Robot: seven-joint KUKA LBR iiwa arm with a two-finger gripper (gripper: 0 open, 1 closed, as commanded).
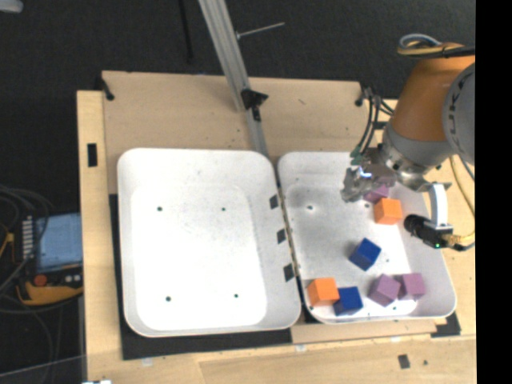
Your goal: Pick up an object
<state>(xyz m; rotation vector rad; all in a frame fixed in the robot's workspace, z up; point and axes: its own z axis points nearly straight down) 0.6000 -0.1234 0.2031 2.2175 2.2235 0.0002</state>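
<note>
Gripper point(358, 184) low over the right bin point(320, 222), jaw state indiscernible.
Centre yourself above the purple block point(378, 190) beside the orange cube point(389, 210) before closing.

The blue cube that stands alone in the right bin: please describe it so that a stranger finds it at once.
Look at the right bin of the two white ones. Near its middle, below the orange cube by the gripper, sits the lone blue cube. The other blue cube lies at the bin's near edge, touching a second orange cube; this one touches nothing.
</note>
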